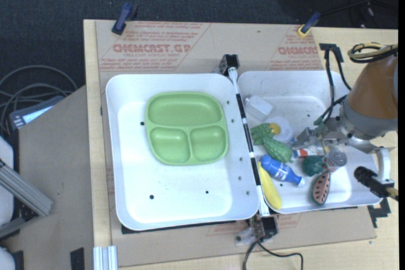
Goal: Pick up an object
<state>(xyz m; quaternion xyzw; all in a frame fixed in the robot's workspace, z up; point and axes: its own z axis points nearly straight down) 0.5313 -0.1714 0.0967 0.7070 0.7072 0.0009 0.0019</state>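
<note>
Three smooth compartments shape the green plastic tray [187, 128].

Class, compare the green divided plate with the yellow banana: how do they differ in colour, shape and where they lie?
The green divided plate is pale green, the yellow banana bright yellow. The plate is broad, with three compartments; the banana is slim and curved. The plate lies in the left bin, the banana in the right bin. Both lie flat.
</note>
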